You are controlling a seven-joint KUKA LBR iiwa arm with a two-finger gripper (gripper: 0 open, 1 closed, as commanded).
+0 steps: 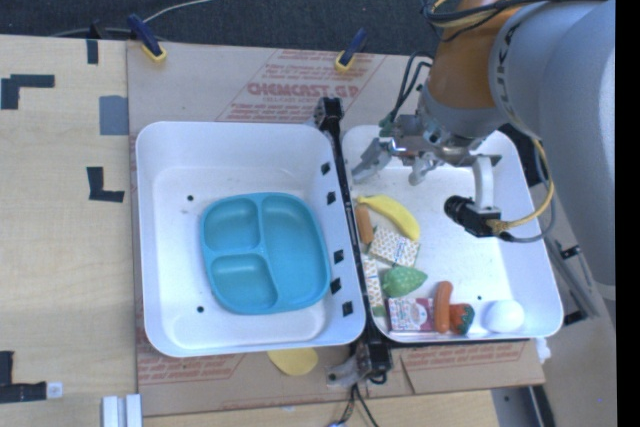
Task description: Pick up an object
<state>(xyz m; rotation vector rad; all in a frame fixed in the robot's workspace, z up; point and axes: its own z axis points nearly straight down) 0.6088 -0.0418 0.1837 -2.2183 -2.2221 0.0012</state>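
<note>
My gripper [394,165] hangs over the back left part of the right bin [510,265], its fingers spread open with nothing between them. Just in front of it lies a yellow banana [391,213]. Beside the banana, against the bin's left wall, is a small orange piece [365,224]. A tan cracker box [392,246], a green leafy toy [403,280], a red and white carton [408,314], an orange carrot [444,305] and a white ball [503,316] lie toward the front of the bin.
The left bin [170,165] holds a blue divided plate [265,250]. A black divider [338,205] runs between the bins. A yellow disc [292,361] lies on the cardboard in front of the left bin. Black cable [470,213] loops off the wrist over the right bin.
</note>
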